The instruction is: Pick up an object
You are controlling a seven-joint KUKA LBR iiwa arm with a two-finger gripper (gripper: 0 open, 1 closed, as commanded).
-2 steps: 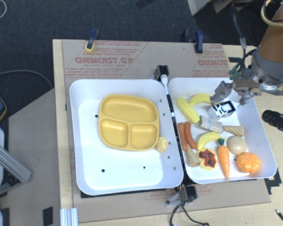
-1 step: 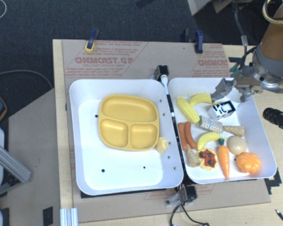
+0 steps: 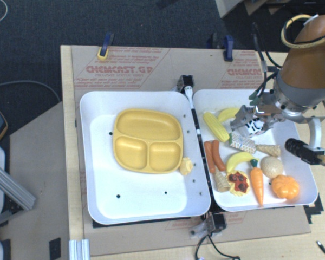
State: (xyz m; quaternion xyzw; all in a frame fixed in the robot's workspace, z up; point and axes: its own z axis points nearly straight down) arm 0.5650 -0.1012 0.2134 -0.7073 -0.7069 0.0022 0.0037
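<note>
Divided plate (image 3: 148,140) in left bin (image 3: 97,188) — toy foods (image 3: 244,167) in right bin (image 3: 309,191).

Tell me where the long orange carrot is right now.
The long orange carrot lies at the right bin's near edge, between the pizza slice and the small orange pumpkin.

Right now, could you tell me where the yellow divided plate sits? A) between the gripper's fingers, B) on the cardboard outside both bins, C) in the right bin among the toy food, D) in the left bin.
D: the yellow divided plate lies flat in the left bin, while the toy food, such as the carrot and the corn cob, fills the right bin.
</note>
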